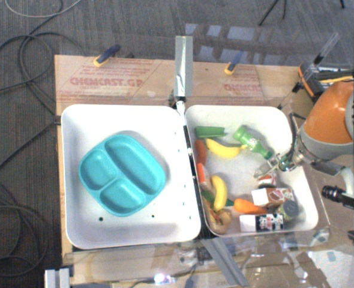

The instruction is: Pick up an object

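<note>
- looks like the approach step to me; the gripper (pixel 272 168) is down inside the right bin (pixel 292 120), over bare floor just right of the green bottle (pixel 252 140) and just above the red-and-white carton (pixel 274 195); nothing sits between the fingers that I can see
- honestly can't tell if the claw is spread or pressed together; it's a small metallic blur at this angle
- candidates are all in that right bin: a yellow banana (pixel 224 150) near the top with a green block (pixel 210 131) above it, a second banana (pixel 219 192) lower down, an orange carrot (pixel 249 206), and a white box with dark print (pixel 261 222) at the bottom
- next move, my guess: pick one target, centre over it, drop and close; stuff is packed tight at the bottom, so the bottle or the top banana seems the easier grab
- left bin (pixel 75 221) just has a teal divided plate (pixel 123 174)
- writing: the board behind the bins reads something like "CHEMCAST GP" (pixel 105 81) in red; carton and box labels are too small to read
</note>
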Controlling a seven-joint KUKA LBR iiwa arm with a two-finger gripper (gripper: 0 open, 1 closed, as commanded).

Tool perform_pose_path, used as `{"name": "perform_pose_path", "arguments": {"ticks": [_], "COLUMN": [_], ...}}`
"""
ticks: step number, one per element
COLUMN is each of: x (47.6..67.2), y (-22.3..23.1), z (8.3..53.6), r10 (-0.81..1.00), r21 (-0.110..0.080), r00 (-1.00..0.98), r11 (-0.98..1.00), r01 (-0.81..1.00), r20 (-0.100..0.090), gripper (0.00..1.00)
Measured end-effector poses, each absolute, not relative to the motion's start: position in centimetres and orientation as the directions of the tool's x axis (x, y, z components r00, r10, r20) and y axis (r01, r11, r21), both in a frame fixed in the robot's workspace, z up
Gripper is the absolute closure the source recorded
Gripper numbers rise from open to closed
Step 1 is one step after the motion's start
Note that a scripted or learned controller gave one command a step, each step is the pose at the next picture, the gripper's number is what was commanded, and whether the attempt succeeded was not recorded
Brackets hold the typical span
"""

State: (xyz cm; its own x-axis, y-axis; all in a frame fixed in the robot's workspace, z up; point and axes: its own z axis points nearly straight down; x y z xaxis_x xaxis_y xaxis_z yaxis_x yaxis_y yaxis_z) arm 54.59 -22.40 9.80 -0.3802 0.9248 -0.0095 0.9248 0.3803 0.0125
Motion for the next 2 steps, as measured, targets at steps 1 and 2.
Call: {"name": "perform_pose_path", "arguments": {"ticks": [1,2], "x": [59.3,57.4], "y": [-18.3,-17.2], "z": [22.0,23.4], "r10": [0.957,0.959], "r21": [-0.004,-0.004], "r00": [-0.291,-0.285], "r11": [0.291,0.285], "r01": [0.957,0.958], "r20": [0.000,0.002], "gripper": [1.00,1.00]}}
